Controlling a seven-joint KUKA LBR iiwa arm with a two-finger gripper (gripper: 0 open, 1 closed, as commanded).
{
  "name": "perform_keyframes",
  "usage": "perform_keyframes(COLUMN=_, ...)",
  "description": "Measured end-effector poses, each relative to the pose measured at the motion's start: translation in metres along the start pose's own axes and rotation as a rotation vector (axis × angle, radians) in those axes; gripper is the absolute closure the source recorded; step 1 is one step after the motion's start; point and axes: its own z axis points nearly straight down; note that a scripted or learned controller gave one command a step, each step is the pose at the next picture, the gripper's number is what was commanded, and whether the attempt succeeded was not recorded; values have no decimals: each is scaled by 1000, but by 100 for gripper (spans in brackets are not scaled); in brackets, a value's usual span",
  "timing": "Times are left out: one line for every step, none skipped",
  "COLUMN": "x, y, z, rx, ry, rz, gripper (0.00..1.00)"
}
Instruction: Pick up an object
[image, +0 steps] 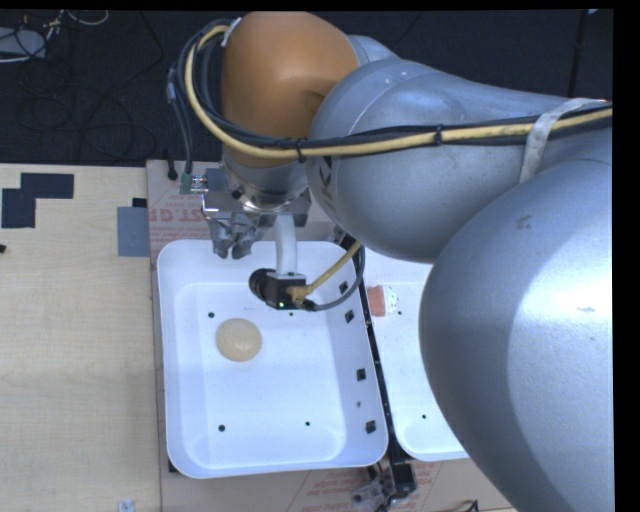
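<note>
A round, flat beige object (239, 340) lies on the floor of the left white bin (190, 430), toward its left side. My gripper (234, 246) hangs over the back rim of that bin, up and slightly right of the beige object and well apart from it. Its two dark fingers stand a little apart, open, with nothing between them. A small orange-pink object (376, 300) rests at the back left of the right bin (420, 440), mostly hidden by the arm.
The big grey arm with its orange band (285, 70) covers the right bin and the upper right of the view. A black cable fitting (278, 290) dangles over the left bin's back. Light wooden bench (70, 380) lies to the left.
</note>
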Motion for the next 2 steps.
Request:
perform_keyframes(x=0, y=18, z=-53, rx=-10, ry=4, rz=-6, gripper=100)
perform_keyframes(x=0, y=16, z=13, rx=2, ry=0, rz=0, gripper=100)
